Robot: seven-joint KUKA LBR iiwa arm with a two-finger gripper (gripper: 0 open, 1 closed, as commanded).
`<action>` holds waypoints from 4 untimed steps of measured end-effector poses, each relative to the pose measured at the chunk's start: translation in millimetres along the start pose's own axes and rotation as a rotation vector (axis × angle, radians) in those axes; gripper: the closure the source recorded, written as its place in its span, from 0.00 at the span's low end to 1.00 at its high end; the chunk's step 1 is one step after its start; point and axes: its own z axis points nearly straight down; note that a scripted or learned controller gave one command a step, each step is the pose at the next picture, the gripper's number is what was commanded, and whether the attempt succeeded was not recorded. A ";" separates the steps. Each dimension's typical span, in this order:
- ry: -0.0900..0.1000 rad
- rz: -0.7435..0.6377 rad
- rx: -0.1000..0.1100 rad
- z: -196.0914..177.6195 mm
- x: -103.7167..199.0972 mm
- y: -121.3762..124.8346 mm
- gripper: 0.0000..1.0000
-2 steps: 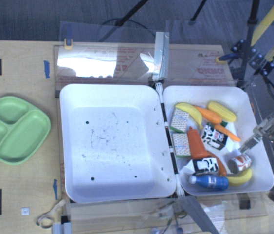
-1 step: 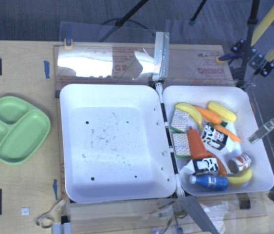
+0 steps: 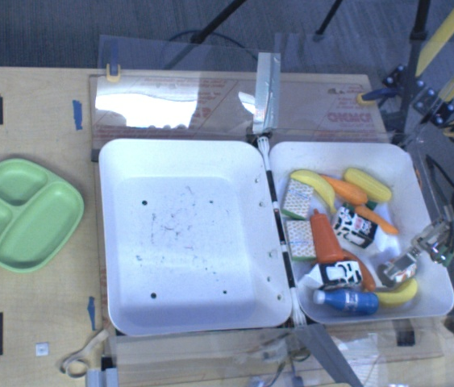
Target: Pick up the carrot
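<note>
We see one carrot (image 3: 344,189) in the upper middle of the right bin (image 3: 430,210), between two yellow bananas (image 3: 315,185); a third banana (image 3: 401,292) lies lower right. The hand (image 3: 400,266) hangs just above that one, at the frame's right; its state we cannot tell. One green plate (image 3: 22,214) sits on the worktop (image 3: 33,135) at left.

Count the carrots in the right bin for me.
2, I think. One carrot lies near the bin's top, between the two yellow pieces. A second carrot lies right of the black-and-white carton. More may be hidden beneath the pile.
</note>
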 end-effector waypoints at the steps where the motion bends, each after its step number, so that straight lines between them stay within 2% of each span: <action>1: -0.008 -0.123 -0.005 48.4 -46.8 66.2 0.00; 2: -0.014 -0.122 -0.010 37.7 -48.0 67.5 1.00; 3: -0.014 -0.122 -0.010 37.6 -48.0 67.5 0.00; 4: -0.003 -0.053 -0.002 33.8 -29.1 136.0 0.00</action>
